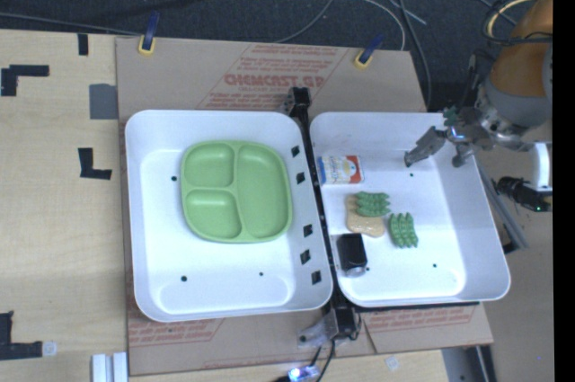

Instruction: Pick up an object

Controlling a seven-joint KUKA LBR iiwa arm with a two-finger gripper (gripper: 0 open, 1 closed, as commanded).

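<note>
The gripper (429, 151) hangs over the upper right part of the right bin (467, 227), fingers spread apart, nothing between them. 5 candidate items lie lower left of it: a small packet (340, 169), 2 green toys (372, 202) (402, 229), a tan piece (366, 224) and a black block (351, 253). Risk, in my judgement: the items sit closely together, so a descent may nudge neighbours or close on none. The left bin (144, 191) holds a green divided plate (237, 191).

Only thing with lettering is the cardboard sheet (269, 75) under the bins, red print along the table's far edge, too blurry to read. The small white packet (340, 169) has a label, unreadable too.
</note>
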